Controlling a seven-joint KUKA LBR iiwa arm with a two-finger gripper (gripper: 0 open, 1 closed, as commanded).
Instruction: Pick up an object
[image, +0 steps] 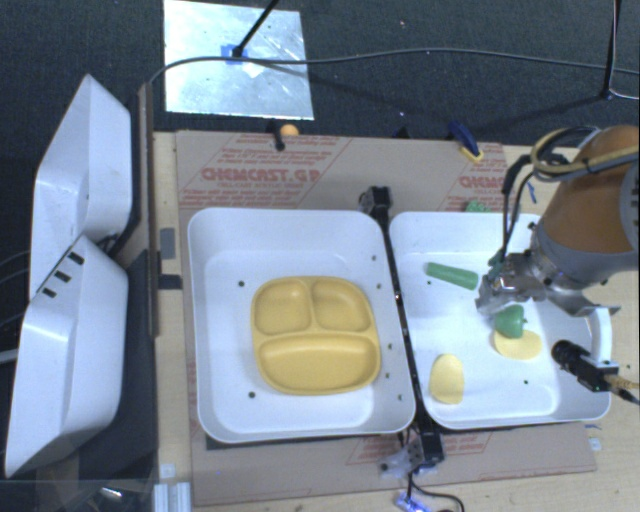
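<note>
A yellow lump (447, 379) is lying lower right, its long axis vertical; a green stick (452, 274) is being crowded by the gripper (503, 296), whose grip cannot be told.

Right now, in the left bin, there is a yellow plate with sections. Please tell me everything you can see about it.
The yellow plate is a pale yellow divided tray, looking like smooth plastic, with rounded corners. It has three compartments: two smaller ones along the far side and one wide one along the near side, separated by raised ridges. It lies flat and upright, turned slightly askew, near the middle of the left bin, resting on the bin's white floor. Its compartments hold nothing. It looks whole and clean.
</note>
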